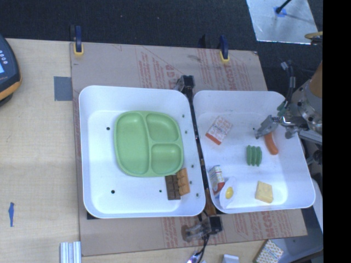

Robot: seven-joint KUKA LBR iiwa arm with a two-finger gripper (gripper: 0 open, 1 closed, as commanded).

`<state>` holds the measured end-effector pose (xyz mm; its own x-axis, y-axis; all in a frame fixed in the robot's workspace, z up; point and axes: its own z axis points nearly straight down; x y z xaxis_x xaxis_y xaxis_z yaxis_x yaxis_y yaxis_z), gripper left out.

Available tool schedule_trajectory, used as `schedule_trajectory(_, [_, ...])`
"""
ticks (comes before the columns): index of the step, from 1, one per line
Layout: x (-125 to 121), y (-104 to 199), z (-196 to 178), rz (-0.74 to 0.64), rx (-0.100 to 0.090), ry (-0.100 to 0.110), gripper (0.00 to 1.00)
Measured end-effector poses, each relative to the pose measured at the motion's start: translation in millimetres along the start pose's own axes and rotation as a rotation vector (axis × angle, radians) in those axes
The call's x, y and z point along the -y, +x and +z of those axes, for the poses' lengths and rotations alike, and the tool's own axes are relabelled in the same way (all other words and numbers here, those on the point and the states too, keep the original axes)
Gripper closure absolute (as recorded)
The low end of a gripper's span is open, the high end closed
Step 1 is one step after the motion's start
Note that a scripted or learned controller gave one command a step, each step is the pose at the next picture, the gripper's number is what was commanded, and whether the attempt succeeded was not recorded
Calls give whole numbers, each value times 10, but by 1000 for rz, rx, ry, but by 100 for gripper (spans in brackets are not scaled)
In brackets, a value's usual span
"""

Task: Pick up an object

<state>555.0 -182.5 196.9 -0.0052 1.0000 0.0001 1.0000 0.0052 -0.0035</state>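
My gripper (pixel 267 127) hangs over the right bin (pixel 236 104) near its right wall, reaching in from the right. Just below it lies a small orange carrot-like piece (pixel 271 144), close to the gripper's tip; I cannot tell whether they touch. In the same bin lie a red and white packet (pixel 219 130), a green ribbed piece (pixel 253 155), a yellow block (pixel 264 192), a red and white tube (pixel 216 177) and a white piece with a yellow spot (pixel 228 192).
The left bin (pixel 93 147) holds a light green divided plate (pixel 148 143) and a brown bar (pixel 177 183) at its front right. Clamps (pixel 187 83) join the bins at back and front. A grey device (pixel 6 64) sits at the far left.
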Motion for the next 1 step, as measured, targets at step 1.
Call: schedule_trajectory(1, [41, 99, 1073, -1, -2, 6, 0])
